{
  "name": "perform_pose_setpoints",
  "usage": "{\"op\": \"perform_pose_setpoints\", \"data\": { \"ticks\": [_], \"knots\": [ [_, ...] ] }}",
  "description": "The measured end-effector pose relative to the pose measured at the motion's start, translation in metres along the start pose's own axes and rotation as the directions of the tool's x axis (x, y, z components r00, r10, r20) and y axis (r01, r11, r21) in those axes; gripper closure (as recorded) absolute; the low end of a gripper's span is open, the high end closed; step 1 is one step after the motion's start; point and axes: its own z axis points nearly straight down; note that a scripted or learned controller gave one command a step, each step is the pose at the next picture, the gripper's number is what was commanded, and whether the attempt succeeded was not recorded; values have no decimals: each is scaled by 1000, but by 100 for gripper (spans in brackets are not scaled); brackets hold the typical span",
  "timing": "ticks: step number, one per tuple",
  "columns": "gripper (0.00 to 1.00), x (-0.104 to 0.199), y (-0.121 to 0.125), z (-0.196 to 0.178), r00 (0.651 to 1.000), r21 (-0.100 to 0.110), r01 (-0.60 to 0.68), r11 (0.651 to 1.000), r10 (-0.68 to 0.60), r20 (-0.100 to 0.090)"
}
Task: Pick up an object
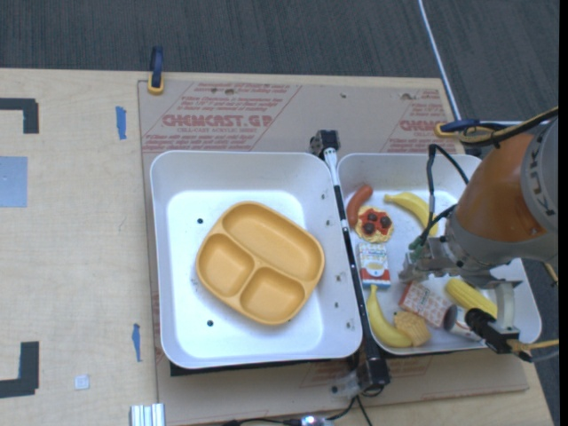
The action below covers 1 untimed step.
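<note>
1. The gripper (421, 266) hangs low over the right bin (525, 327), in among the toy food, at the end of the grey arm (497, 207) with its orange band.
2. From this slanted view I cannot tell how wide the gripper stands or whether it has hold of anything; the wrist and cables cover its tip.
3. A pink patterned packet (427, 303) lies just below the gripper, toward the near edge of the bin, close enough that contact cannot be ruled in or out.
4. A small white carton (374, 264) lies just to the gripper's left, flat on the bin floor.
5. Beyond the gripper, toward the far wall, lies a yellow banana (409, 205); left of that are a round berry tart (374, 224) and a red sausage (357, 204).
6. Nearer than the gripper and to its left, a second banana (381, 319) curves along the bin floor, touching a round biscuit (412, 328).
7. To the gripper's right, under the arm, lies a yellow piece (470, 296).
8. Well to the gripper's left, the left bin (169, 238) holds a yellow divided plate (259, 263).
</note>
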Motion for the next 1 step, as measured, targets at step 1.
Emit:
{"op": "perform_pose_setpoints", "data": {
  "ticks": [1],
  "knots": [
    [100, 43, -22, -83, 1000, 6, 2, 1000, -2, 0]
  ]
}}
